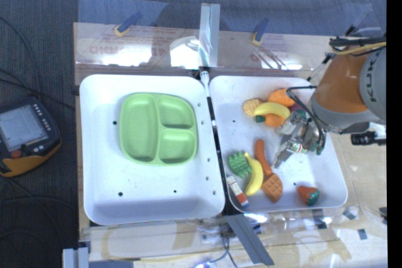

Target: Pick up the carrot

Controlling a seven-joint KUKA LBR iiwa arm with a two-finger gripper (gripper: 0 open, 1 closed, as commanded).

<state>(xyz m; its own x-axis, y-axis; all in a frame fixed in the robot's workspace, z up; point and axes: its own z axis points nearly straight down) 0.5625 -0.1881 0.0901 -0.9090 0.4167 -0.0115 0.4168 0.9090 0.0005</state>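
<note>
Strawberry (308, 194), near right corner of the right bin (330, 160). Carrot (263, 157): mid-bin, untouched, flanked left by a banana (254, 175), waffle (272, 187) at its near end. Gripper (284, 154): jaws open, just right of it. Step: approach; next, straddle the carrot. Room lies rightward.

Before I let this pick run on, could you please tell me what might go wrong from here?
1. The carrot lies right against a banana, so the gripper may nudge or catch that instead.
2. The broccoli and waffle crowd its lower end, leaving little room for a clean grasp.
</note>
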